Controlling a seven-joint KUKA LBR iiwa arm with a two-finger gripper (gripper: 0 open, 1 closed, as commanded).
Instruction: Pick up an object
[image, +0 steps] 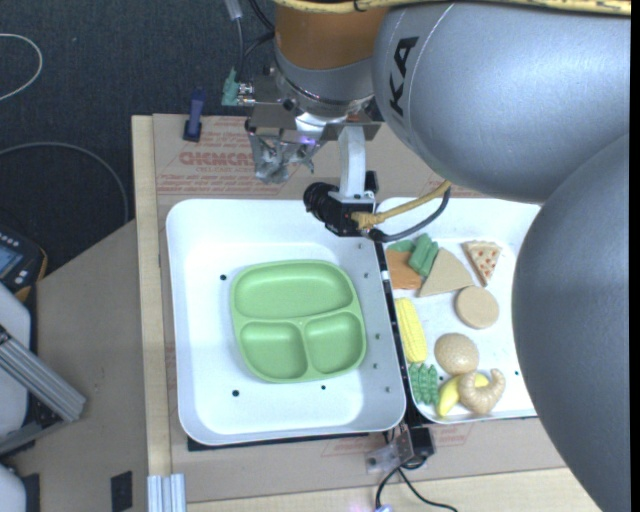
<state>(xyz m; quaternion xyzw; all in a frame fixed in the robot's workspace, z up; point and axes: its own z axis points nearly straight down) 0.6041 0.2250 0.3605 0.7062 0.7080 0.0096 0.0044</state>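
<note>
1. Nearest us looms the grey arm (520, 90), reaching in from the right; its orange band (320, 30) sits above the wrist.
2. We see the gripper (272, 160) hanging over the brown bench (210, 185), just beyond the far rim of the left bin (190, 300); it is blurred, so we cannot tell whether it is parted or closed.
3. We find a green divided plate (298, 320) lying flat in the middle of the left bin.
4. We see the toy foods in the right bin (490, 222), well apart from the gripper: a corn cob (410, 328) lies along the wall beside the left bin; a pizza slice (484, 260) lies toward the far side; a round biscuit (476, 307) sits just nearer than it; a bun (456, 352) comes nearer again; a banana (449, 395) and a croissant (482, 390) touch at the near edge.
5. We also make out a green piece (424, 252) over an orange piece (402, 270) in the far corner by the shared wall; a tan wedge (445, 275) lies just beside them.
</note>
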